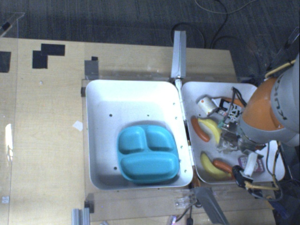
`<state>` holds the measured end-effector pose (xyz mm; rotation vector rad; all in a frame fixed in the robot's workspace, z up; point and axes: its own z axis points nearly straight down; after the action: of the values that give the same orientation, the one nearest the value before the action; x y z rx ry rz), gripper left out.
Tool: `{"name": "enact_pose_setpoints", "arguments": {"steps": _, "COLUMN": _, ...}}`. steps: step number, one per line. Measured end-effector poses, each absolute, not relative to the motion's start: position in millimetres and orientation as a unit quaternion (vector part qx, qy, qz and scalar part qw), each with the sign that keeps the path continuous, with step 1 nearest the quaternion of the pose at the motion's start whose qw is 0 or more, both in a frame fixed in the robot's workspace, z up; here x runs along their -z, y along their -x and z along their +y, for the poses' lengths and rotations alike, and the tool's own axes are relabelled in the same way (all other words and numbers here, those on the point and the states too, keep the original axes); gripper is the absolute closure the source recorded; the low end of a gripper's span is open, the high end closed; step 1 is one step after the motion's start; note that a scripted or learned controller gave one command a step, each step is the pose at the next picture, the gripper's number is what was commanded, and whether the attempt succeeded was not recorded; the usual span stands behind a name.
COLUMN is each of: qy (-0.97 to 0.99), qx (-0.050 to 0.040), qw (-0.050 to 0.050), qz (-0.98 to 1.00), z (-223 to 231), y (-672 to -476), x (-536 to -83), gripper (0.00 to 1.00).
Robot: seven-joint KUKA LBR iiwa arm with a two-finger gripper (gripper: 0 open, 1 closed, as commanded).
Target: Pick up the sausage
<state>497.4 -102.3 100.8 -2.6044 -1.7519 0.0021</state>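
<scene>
Blue is the divided plate (147,153) we see in the left bin (101,107), apart from the work. In the right bin (190,97), one sausage (200,128) lies by the left wall, touching a banana (212,129); another sausage (222,164) rests against a second banana (210,165) lower down. We see the gripper (228,139) low between them, gripping nothing visible; its state we cannot tell. We judge that the pick is not yet done.

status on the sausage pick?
Done: the arm is over the right bin, its hand low among the items. In hand: nothing visibly gripped. One sausage lies by a banana, another sausage near the front. Left: grasp and lift.
</scene>
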Motion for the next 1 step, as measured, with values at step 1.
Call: {"name": "enact_pose_setpoints", "arguments": {"steps": 1, "qy": 0.844, "qx": -0.0002, "qw": 0.0, "qz": -0.536, "z": -169.3, "y": -487.8, "x": -161.7, "gripper": 1.0}}
